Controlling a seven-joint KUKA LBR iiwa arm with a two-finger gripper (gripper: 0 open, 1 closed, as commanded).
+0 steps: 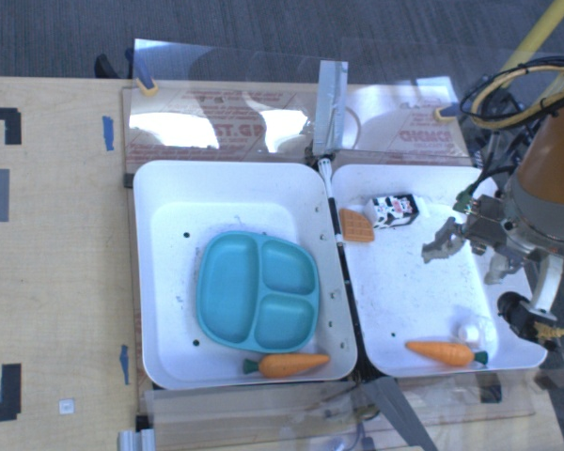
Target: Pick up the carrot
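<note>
Gripper [444, 245] over right bin [395, 332], fingers look spread, holding nothing. Carrot [441, 351] near edge of same bin, well apart. Second carrot [286, 365] in left bin [160, 280]. Best: drop low, straddle carrot's middle crosswise, avoid rim.

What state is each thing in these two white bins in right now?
Blue divided plate: flat in the left bin, its compartments bare.
Left carrot: lying on its side just below the plate.
Right carrot: lying on its side, in the right bin, untouched.
Waffle piece: flat by the bin divider.
Black-and-white toy: lying beside the waffle piece.
Gripper: above the right bin, holding nothing.
</note>
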